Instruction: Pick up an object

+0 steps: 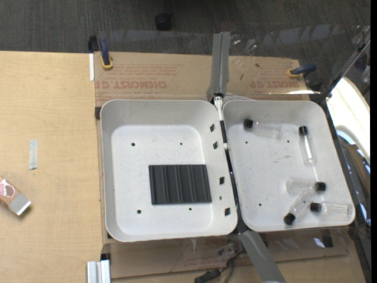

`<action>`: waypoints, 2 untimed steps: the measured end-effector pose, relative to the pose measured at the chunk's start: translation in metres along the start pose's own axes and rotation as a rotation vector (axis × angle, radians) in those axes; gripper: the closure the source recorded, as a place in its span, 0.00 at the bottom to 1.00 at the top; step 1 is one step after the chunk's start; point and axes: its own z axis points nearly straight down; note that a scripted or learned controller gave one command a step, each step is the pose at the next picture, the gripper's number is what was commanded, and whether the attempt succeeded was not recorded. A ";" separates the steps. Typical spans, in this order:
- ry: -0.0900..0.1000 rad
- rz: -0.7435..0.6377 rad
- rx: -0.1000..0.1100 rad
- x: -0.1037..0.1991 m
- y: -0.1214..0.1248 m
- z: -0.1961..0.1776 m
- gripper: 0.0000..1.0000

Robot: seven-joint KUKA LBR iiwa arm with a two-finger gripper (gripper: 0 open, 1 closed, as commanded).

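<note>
Five clear tubes with black caps lie in the right bin (277, 229). One tube (263, 130) lies toward 11 o'clock and another (306, 147) toward 1 o'clock. Three cluster (303, 187) toward 5 o'clock, close together. The left bin (118, 158), at 9 o'clock from the right one, holds a dark ribbed block (179, 184) at its centre. Whether the gripper is open or closed cannot be told.
</note>
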 end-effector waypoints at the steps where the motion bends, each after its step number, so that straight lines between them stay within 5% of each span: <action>1: 0.000 -0.012 0.001 -0.037 0.023 0.000 1.00; 2: -0.001 -0.007 0.001 -0.039 0.023 0.000 1.00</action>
